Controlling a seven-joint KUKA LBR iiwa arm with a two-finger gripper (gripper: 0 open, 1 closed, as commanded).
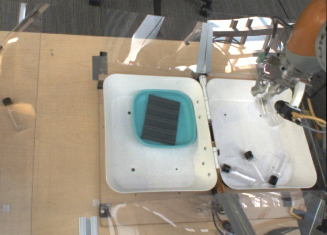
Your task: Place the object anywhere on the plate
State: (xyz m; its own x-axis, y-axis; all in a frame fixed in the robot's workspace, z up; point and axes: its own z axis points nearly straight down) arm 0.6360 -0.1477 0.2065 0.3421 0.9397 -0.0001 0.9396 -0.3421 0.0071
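Claw at the far right of the scene, hanging over the far part of the right bin. Glassy and washed out against the white; cannot tell whether wide or narrow, and nothing dark seen gripped in it. Carried by the single grey arm with its orange band, reaching in from the right.

Just near of the claw, on the floor of the same bin: small clear vials with black caps, lying loose towards the near edge. Three caps counted; the clear bodies too faint to number for certain.

Leftward, across the seam where the two bins touch: the left bin, holding one teal plate. Resting on that plate, one dark ribbed block, flat, wholly inside the rim, long axis running near to far with a slight tilt.

So: block well to the left of the claw and a little nearer, apart from it. Judged from this, task's thing already on the plate, with nothing left to carry.

Underneath all, one pale wooden tabletop.
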